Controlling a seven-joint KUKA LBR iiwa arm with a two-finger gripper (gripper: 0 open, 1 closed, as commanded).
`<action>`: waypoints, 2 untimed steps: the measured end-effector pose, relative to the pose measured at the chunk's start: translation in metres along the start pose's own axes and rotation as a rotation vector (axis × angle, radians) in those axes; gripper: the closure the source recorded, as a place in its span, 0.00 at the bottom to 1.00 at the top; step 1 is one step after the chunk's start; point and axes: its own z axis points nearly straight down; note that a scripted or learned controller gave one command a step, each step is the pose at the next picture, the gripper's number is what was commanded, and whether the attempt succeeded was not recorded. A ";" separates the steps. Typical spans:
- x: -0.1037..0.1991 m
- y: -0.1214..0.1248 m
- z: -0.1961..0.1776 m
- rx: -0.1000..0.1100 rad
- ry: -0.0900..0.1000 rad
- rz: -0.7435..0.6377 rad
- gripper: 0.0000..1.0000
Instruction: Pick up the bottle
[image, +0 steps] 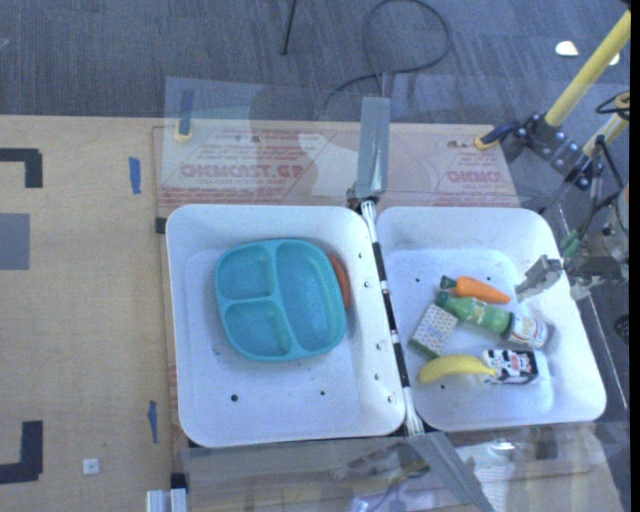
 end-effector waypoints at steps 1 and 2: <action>0.020 0.020 0.154 -0.002 -0.001 0.092 0.00; 0.021 0.058 0.155 -0.009 -0.003 -0.119 0.00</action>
